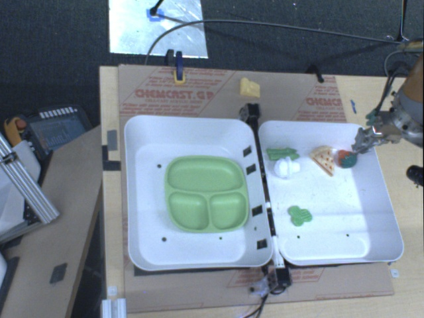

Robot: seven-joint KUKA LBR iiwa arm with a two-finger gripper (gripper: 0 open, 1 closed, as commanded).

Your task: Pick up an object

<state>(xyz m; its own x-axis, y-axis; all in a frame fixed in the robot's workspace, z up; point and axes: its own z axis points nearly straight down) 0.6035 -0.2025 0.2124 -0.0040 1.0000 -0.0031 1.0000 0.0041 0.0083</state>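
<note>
Camera view: pincer (358, 146) sits low over the right shallow white plastic bin (371, 244), at its far right side, tips at or just above the small round red-and-green toy piece (346, 158). Can't tell how far the pincer is parted or whether it has hold of anything. Touching that red piece on its left: tan wedge-shaped toy pizza slice (324, 159).

Further left of it, a green leafy toy (281, 154) and a white rounded toy (286, 168); nearer the camera, a small green lumpy toy (299, 215).

Risks, judged: the red piece is small and rounded, so it may squirt out on closing; the pizza slice alongside may get nudged or pinched too; the bin wall is close.

Left bin holds a light green three-compartment plastic tray (205, 194).

Writing: red "CHEMCAST" on the brown sheet (199, 91) under the bins; the letters after it are unclear.
</note>
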